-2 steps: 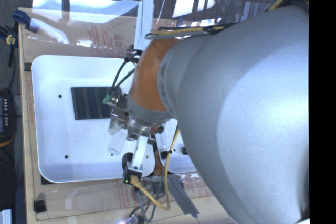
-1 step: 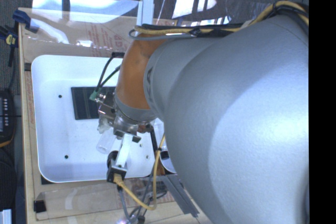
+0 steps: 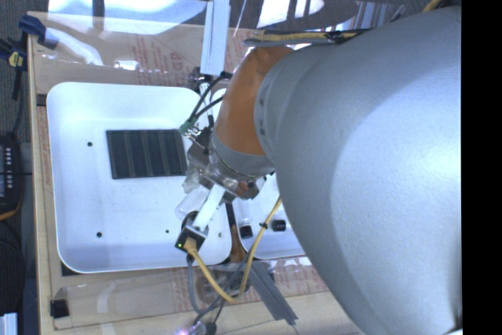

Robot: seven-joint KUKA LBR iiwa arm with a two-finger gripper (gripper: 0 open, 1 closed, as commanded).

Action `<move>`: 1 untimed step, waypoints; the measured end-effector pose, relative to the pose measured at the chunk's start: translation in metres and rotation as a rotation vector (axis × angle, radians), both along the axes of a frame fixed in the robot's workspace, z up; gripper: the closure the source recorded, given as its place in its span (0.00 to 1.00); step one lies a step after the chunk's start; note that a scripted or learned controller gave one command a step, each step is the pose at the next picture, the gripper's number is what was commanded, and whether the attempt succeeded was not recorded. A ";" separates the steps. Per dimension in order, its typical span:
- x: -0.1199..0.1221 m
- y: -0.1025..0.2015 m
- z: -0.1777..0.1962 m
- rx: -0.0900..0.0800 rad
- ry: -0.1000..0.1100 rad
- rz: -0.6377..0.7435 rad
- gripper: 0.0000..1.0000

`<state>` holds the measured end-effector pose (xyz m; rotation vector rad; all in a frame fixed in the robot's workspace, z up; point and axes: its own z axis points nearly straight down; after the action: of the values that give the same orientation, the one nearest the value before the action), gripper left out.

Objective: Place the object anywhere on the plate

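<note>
- The dark ribbed plate (image 3: 147,154) lies flat in the left bin (image 3: 78,192), a rectangle set a little above the bin's middle and nearer its right side, with bare white floor on its other three sides.
- From where I stand, the plate's ribbed top looks bare.
- The gripper (image 3: 202,189) hangs over the right edge of that same bin, just beside the plate's lower right corner; the wrist above covers most of it, so I cannot tell whether it is open, closed or gripping anything.
- The arm (image 3: 369,169) comes in from the right, a big grey bulk, with its orange band (image 3: 239,110) just above the wrist.
- Under the arm, a narrow strip of the right bin (image 3: 271,247) peeks out, with two small dark spots on it, too small to make out.
- Both bins sit on the wooden bench (image 3: 118,298), which has a clear glossy sheet along its far side.
- A blue clamp (image 3: 33,27) grips the bench's far left corner, well apart from the plate.
</note>
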<state>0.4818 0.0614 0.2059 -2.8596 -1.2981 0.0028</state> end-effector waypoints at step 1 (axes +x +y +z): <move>-0.007 0.076 -0.024 -0.001 0.003 -0.282 1.00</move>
<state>0.4749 0.1370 0.1821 -3.0131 -0.8827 0.0077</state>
